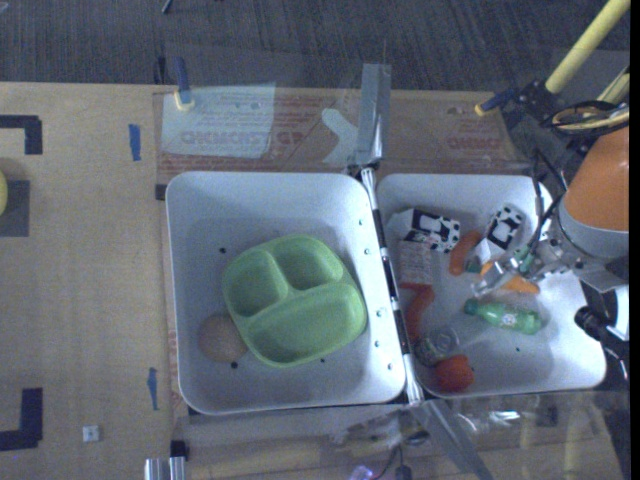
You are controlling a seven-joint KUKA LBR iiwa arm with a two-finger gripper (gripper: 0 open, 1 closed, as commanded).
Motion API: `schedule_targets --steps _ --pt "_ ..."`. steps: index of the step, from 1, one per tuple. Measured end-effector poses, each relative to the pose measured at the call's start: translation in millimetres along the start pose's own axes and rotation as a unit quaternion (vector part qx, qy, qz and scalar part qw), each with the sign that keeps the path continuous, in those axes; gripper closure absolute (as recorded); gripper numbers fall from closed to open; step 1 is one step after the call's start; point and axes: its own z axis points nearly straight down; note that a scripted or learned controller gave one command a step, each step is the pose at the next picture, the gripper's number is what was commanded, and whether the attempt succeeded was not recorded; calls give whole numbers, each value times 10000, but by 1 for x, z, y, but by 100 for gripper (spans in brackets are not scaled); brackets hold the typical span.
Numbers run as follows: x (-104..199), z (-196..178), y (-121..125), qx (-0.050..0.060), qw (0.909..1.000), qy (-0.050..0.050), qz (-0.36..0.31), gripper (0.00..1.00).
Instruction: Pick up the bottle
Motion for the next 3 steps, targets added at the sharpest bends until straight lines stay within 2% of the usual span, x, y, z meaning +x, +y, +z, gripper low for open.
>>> schedule_targets --steps 1,2,3 --pt "-9 39 -61 -9 9999 -3 -124 0" --pt "-11 28 -60 -41 9999 -21 -109 100" --pt "40 -88 -38 -8 9996 -3 -275 100"
